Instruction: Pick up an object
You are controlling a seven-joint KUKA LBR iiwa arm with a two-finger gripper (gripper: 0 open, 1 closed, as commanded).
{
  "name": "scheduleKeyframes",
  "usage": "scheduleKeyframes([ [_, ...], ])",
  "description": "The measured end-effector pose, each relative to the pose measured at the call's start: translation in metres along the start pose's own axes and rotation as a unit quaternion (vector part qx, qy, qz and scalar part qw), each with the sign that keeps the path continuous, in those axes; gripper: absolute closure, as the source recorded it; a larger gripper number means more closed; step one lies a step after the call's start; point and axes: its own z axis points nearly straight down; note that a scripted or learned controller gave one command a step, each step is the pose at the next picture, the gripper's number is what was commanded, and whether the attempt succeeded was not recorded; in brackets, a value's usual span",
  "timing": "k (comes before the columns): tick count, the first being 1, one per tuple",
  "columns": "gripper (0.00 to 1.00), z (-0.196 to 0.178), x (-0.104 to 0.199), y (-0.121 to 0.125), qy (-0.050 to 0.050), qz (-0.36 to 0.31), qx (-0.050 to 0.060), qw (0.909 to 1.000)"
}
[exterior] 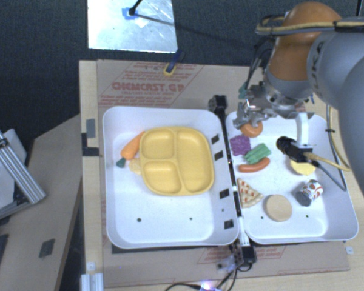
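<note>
left bin [118, 220]: one yellow divided tray [173, 160], one carrot [131, 145] touching its left edge. right bin [340, 220]: one each of purple piece [240, 144], sausage [254, 165], pizza slice [249, 193], round cookie [278, 208]; all look light, rigid, probably slick, so pinch across narrow sides. gripper [250, 117] low over the orange piece [251, 128] at the bin's back-left; finger state can't be told.

Two white bins [170, 235], one yellow tray [173, 160], one carrot [131, 145]
</note>
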Motion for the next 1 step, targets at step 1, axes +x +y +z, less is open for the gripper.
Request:
scheduleKeyframes([
  [1, 1.0, 0.0001, -0.0074, -0.0052, 0.0, 0.001, 0.0, 1.0],
])
